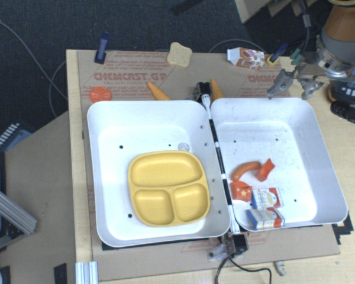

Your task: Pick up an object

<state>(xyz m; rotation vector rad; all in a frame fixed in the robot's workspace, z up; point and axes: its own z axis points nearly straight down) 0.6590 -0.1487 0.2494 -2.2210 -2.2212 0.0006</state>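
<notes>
The grey arm with its orange band reached in at the far right, and its two-finger gripper point(294, 89) hung just beyond the far rim of the right shallow white bin point(319, 129), with its metal fingers point(278, 87) spread apart and nothing between them. In the near left part of that bin lay an orange sausage-shaped toy point(245, 169), touching a small red block point(265, 169) at its right end. Nearer the front sat a red square piece with yellow marks point(241, 190), and just beside it to the right a small blue, white and red carton point(265, 199), with a second such carton point(264, 218) at the near rim. The left shallow white bin point(106, 135) held a yellow plastic plate with three compartments point(168, 188) in its near half. On the brown cardboard point(130, 70) beyond the bins lay a beige slice of toy bread point(179, 54), an orange carrot-like piece point(158, 92), a red round cap point(100, 94), a blue clip point(101, 48) and a white and brown crumpled packet point(247, 57).
</notes>
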